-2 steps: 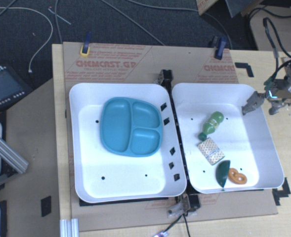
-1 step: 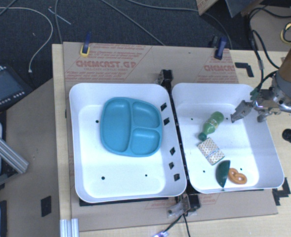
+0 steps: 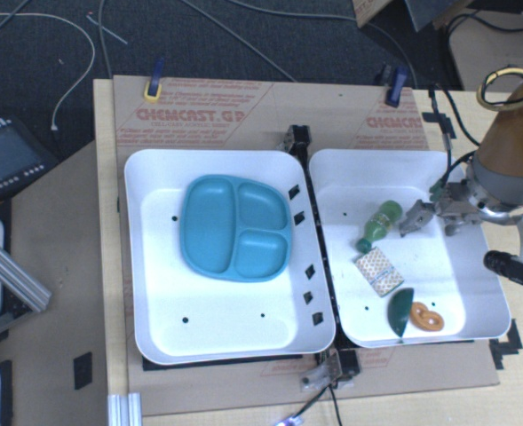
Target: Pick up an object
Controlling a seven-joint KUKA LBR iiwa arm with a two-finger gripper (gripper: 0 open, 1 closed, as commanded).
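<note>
- Four objects lie in the right bin [image 3: 474, 327]; the green bottle [image 3: 381, 222] sits nearest the end effector [image 3: 430, 217].
- End effector fingers look apart, clamped on nothing.
- Descend squarely over the bottle's middle before closing.

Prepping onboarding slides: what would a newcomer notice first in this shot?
Likely the blue plate, a divided one, lying in the left bin. Next the arm reaching in from the right, its gripper low over the right bin beside a green bottle. In front of that lie a checked packet, a green leaf and a pretzel.
</note>
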